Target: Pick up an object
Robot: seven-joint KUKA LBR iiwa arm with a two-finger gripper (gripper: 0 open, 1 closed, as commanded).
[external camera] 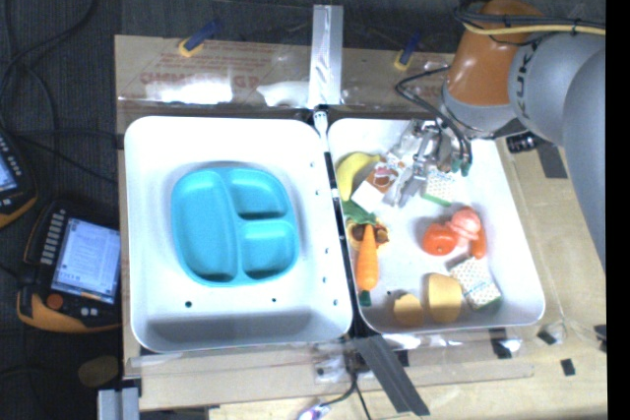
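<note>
Tool: the tool hangs low in the upper middle of the right bin, reaching in from the right under the orange band of the arm.
Tool state: whether it is wide or narrow I cannot tell; the metal parts blur into the clutter below, and nothing is plainly held.
Nearest thing: a small red and white piece, seemingly touching or just under the tool's left side; what it is cannot be made out.
Banana: the banana lies just left of the tool, near the bin's left wall, its long axis curving from upper right to lower left.
Carrot: the carrot lies below and left of the tool, long axis running nearly straight up and down the view, green end toward the top.
Tomato: the tomato lies below and slightly right, apart from the tool, beside a pinkish round thing.
Lower corner: a tan block and a checkered piece, well apart from the tool.
Left bin: holds a blue divided tray, far from the tool.
Judgement: the red and white piece and the banana are the closest picks; taking the banana would likely call for a short shift left, closing across its width.
</note>
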